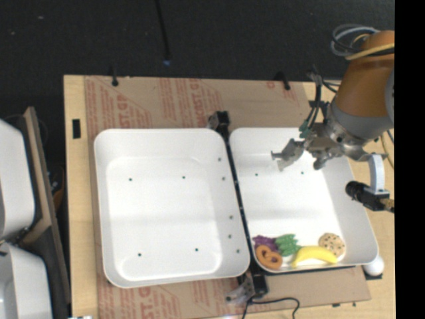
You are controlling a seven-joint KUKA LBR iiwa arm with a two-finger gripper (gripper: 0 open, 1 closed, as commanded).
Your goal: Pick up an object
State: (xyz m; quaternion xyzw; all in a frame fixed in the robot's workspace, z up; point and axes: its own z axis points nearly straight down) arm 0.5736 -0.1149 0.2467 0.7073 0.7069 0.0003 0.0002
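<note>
Nothing is picked yet: the tool [292, 155] hangs upper right, finger state unclear, toys [299, 250] lying lower right.

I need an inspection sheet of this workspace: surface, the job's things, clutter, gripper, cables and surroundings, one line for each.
Surface: a bench covered with cardboard bears the left bin and the right bin, side by side.
Job's things: along the near wall of the right bin lie purple grapes, a green toy, a doughnut, a banana and a cookie, packed close together.
Clutter: nothing seen.
Gripper: the gripper hangs over the far part of the right bin, away from the toys; nothing is between its fingers.
Cables: a black cable runs along the bench's near edge.
Surroundings: dark floor beyond the bench; white containers to the left.
</note>
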